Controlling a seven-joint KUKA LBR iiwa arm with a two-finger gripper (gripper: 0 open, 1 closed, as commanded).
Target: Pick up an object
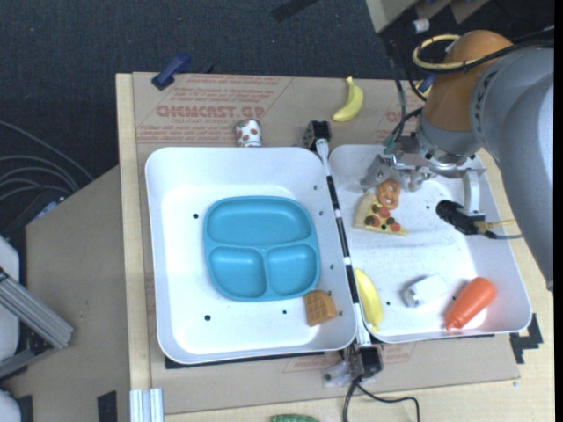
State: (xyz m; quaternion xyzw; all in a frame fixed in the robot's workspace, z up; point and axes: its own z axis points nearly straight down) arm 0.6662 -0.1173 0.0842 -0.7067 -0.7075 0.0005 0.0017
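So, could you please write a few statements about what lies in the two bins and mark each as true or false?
1. The blue divided plate lies in the left bin. True.
2. The carrot lies in the left bin. False: it lies in the right bin, near its front right corner.
3. The end effector is over the far part of the right bin, close to the pizza slice. True.
4. One banana lies on the board behind the bins. True.
5. The waffle piece sits on the blue divided plate. False: it lies on the bin floor beside the plate's front right corner.
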